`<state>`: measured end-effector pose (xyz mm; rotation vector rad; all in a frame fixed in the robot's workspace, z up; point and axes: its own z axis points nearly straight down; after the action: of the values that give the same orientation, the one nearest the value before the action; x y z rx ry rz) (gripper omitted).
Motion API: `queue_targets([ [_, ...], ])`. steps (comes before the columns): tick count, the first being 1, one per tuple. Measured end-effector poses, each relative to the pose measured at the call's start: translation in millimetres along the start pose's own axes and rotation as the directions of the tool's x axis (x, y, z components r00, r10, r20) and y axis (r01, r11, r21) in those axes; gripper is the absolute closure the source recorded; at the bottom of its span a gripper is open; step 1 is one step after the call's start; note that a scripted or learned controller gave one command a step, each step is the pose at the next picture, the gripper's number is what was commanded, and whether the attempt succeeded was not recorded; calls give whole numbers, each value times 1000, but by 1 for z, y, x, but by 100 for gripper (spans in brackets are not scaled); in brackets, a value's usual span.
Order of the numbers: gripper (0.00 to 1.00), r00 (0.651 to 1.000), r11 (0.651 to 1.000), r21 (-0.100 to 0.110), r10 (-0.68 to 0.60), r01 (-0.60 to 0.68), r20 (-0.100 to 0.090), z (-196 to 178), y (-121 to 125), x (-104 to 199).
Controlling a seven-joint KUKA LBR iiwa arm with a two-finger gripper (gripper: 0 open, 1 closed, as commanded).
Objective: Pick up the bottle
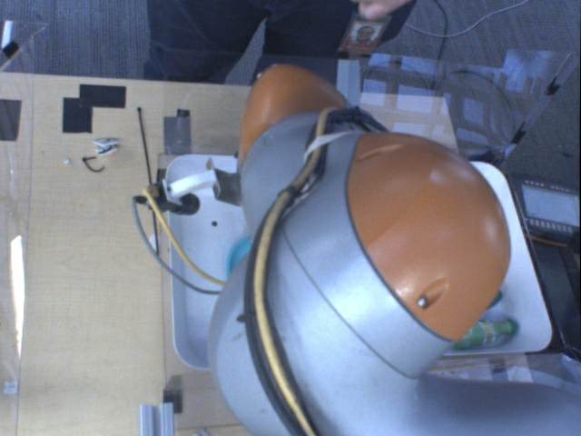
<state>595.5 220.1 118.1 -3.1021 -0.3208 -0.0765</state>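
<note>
A green plastic bottle [486, 332] lay at the four o'clock corner of the white bin [536, 289], peeking from under the arm [363, 280]. That rounded grey-and-orange arm, smooth and glossy, covered the middle; whether its gripper was open or closed, I cannot tell.

Wooden bench [82, 271], grey carpet floor [73, 16]
</note>
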Motion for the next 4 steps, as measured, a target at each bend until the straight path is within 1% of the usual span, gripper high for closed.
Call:
queue_targets([
  [1, 100, 998, 999, -1, -50, 50, 31, -71, -44, -73],
  [2, 100, 868, 870, 10, -494, 494, 52, -142, -14, -40],
  [3, 0, 870, 871, 10, -491, 492, 49, -143, -13, -40],
  [4, 0, 997, 998, -12, -62, 62, 50, -44, -27, -54],
])
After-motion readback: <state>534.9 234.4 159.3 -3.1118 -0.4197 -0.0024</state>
